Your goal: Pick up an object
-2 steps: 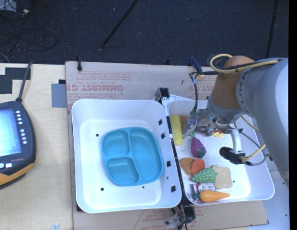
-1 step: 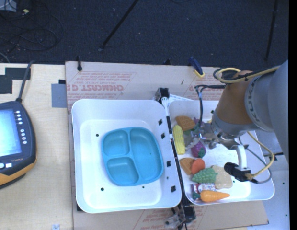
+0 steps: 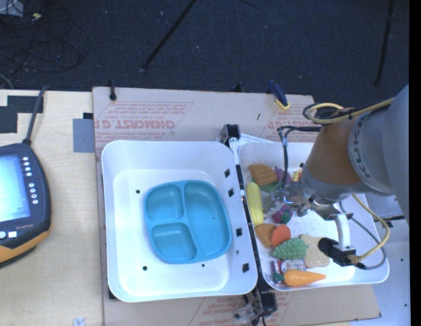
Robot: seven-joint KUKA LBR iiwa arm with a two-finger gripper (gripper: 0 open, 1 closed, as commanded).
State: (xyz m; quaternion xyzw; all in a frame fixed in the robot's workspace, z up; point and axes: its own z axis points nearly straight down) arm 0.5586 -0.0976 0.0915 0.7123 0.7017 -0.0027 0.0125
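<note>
A: Background?

B: Dark carpet floor [image 3: 197,39] up top, loose cables on it, thin black stand legs. Below that a pale bench [image 3: 54,114]. A handheld controller [image 3: 13,206] with a lit screen and orange rim lies at the far left edge.

A: Surface under the bins?

B: Flat brown cardboard sheet [image 3: 163,117], red print on it, upside down from here. Both bins sit on it, touching along the middle, black clips at the seam.

A: Left bin?

B: Left bin [image 3: 125,165], shallow white plastic, rounded corners, smooth. A blue divided plate [image 3: 187,221] lies flat in it, three compartments, glossy. Bare white floor all round the plate, lots of room.

A: Right bin?

B: Right bin [image 3: 377,267], same white plastic, crowded. Toy foods heaped on its left half: yellow corn cob [image 3: 254,202] right against the seam wall, a tan bread-like piece [image 3: 263,175] above it, a red-orange rounded piece [image 3: 279,234], a green bumpy piece [image 3: 290,250], an orange carrot [image 3: 304,277] near the bottom rim. All touching or overlapping, little room between.

A: Gripper?

B: Gripper [image 3: 286,202] is down in the pile, near the corn and something purple. Cannot tell whether it's spread or closed, too cluttered. Nothing visibly held.

A: Arm?

B: Arm [image 3: 373,141], grey with an orange band, enters from the right, covers the bin's upper right. Cables loop round it.
</note>
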